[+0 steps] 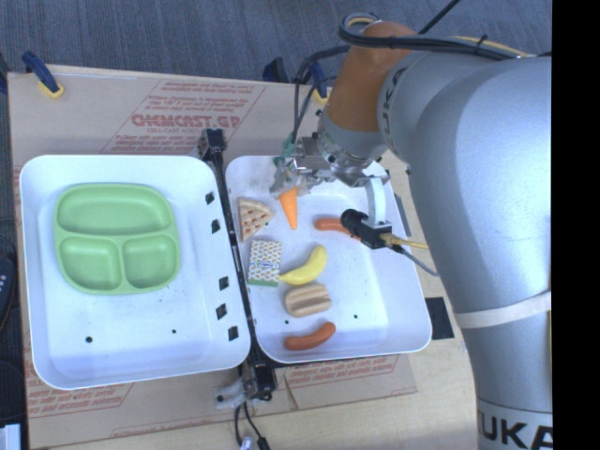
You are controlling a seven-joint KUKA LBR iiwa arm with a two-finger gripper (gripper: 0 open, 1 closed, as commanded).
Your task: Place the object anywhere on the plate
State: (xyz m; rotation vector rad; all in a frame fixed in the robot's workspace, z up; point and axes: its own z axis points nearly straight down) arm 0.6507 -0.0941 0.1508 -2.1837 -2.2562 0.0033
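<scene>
**Carrot under the gripper, plate waiting in the other bin**

The toy carrot (290,207) sits in the right bin (398,298), near its back edge, its thick end up against the gripper (298,174) and its tip pointing toward the front of the bench. The gripper's metal parts crowd the carrot's top, but whether the fingers are spread or pinched on it cannot be told from this angle, so no hold can be claimed.

Around the carrot lie the other toy foods: a waffle wedge (252,217) just to its left, a small sausage (331,223) to its right, a green-checked packet (264,261) and a banana (307,266) touching each other farther forward, then a bun-like piece (307,300) and a second sausage (308,337) near the front rim.

The green divided plate (116,237), three compartments, rests in the left bin (56,345), well apart from the carrot.

By the look of it, the step in hand is the pick: the carrot seems the chosen object. Next would come a secure grip, a lift clear of the dividing rims between the bins, a carry leftward and a release over any compartment.

Red print on the cardboard (169,111) under the bins reads "CHEMCAST GP"; the smaller lines are too fine to read. Black letters "UKA" show on the arm (487,204) at its base.
</scene>
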